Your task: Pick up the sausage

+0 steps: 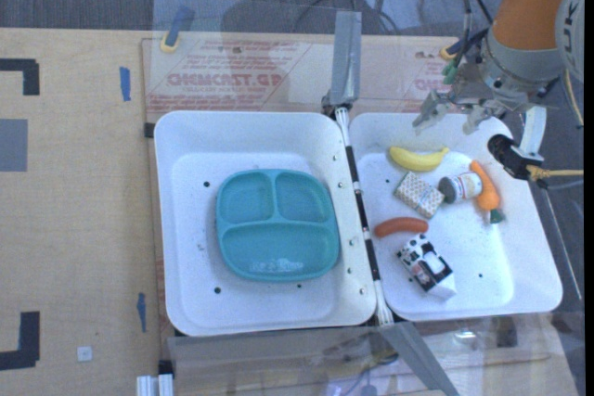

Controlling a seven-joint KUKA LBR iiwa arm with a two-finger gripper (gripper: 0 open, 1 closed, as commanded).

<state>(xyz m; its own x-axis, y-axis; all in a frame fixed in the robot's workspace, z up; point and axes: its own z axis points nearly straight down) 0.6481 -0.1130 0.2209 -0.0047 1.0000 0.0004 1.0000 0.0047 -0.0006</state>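
The sausage (400, 225), a short reddish-orange link, lies flat in the right bin (520, 283) near its left wall. My gripper (457, 113) hangs over the bin's far edge, up and to the right of the sausage and well apart from it. Its fingers are open with nothing between them.
Around the sausage lie a yellow banana (418, 159), a small checkered box (419, 194), a grey and white piece (459, 188), an orange carrot (485, 185) and a black-and-white carton (427, 264). The left bin (186, 153) holds a teal divided plate (277, 224).
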